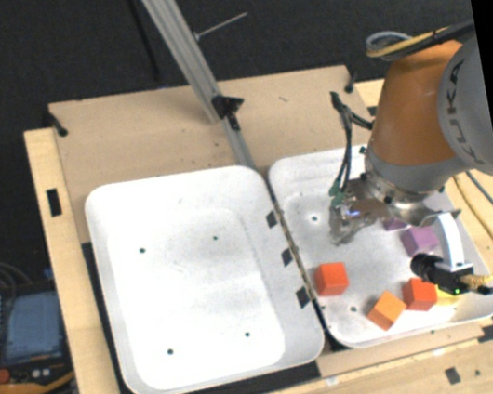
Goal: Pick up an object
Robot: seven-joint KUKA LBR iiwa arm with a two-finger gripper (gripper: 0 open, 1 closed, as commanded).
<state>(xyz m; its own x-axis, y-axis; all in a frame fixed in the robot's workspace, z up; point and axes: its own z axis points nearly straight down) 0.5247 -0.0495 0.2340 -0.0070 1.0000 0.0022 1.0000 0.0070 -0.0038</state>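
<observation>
We view the counter (66, 270) from above and at a slant. It carries two shallow white bins side by side, and its far edge meets a slanted metal post (188, 55). The left bin (145, 370) takes up the counter's left and middle portion. The right bin (300, 177) lies against it along their shared edge, toward the counter's right side.

The arm (422, 118), grey with an orange band, reaches in over the right bin's far right corner and covers part of that bin. Its gripper (343, 221) points down into the bin's far half, near the bin's left wall. We cannot tell how its fingers stand, since glare and cabling blur them, and we see no object between them.

The task's things all lie in the right bin. A red-orange block (332, 278) sits apart, just off the bin's left wall and nearer to us than the gripper. An orange block (387, 308) rests near the bin's near edge, with a red block (419, 295) just beside it on the right. A purple block (419, 238) lies by the bin's right side, partly hidden under the wrist.

Off the counter's left edge sits a handheld control pendant (26, 339).
</observation>
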